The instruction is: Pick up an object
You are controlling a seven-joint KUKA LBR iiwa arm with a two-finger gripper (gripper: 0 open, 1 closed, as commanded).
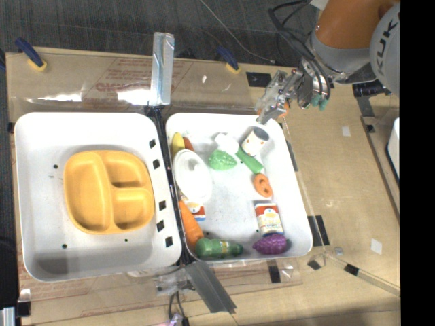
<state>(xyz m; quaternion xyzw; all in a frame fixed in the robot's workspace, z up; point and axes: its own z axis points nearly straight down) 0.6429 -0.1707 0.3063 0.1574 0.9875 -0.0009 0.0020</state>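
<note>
Above the right bin's (299, 202) far corner my claw (272, 114) hung — whether it was apart or together, I could not tell. The white cup (255, 140) lay just beneath; descending straight seemed advisable.

We cannot tell how the fingers of the gripper (270, 112) stand; they blur together. The arm (353, 19) is cut off by the top edge. A white bowl (192, 175) partly hides the banana (177, 142) and the carrot (190, 226).
</note>
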